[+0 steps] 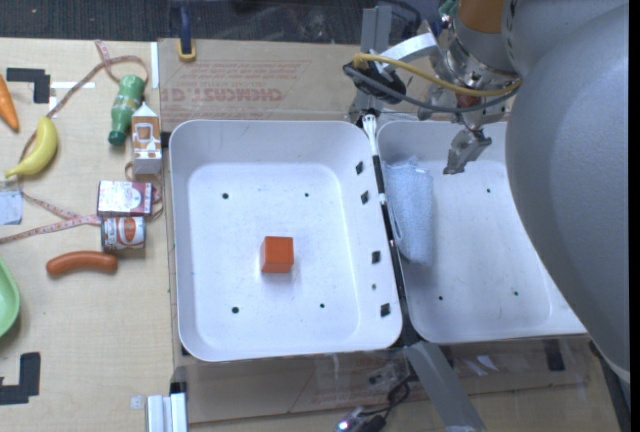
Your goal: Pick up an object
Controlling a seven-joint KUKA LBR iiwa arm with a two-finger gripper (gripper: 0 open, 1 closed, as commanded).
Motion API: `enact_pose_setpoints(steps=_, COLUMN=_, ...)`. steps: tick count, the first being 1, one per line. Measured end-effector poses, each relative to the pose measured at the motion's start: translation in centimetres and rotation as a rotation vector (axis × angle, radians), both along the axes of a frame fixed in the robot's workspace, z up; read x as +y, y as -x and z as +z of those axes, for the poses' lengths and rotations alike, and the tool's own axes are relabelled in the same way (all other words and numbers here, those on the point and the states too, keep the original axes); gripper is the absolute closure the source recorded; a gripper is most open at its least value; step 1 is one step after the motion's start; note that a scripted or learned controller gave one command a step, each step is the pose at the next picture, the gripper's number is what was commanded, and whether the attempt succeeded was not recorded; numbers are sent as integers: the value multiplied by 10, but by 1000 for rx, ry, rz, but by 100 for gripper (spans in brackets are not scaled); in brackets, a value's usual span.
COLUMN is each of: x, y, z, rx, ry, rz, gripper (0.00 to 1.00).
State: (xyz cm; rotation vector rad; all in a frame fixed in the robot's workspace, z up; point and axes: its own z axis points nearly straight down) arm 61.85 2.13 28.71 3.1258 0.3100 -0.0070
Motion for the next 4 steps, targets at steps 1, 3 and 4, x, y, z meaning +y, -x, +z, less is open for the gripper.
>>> enact_pose_setpoints(steps=1, x=117, y=-22, z=-94, rx=-1, ry=0, rz=73, gripper=0)
enact_pose_setpoints(steps=3, x=89, y=44, z=-5, rx=0, ry=1, rz=262, gripper=100)
enact_pose_setpoints(steps=4, x=-4, y=35, z=36, rx=2, ry=-1, rz=729, gripper=100)
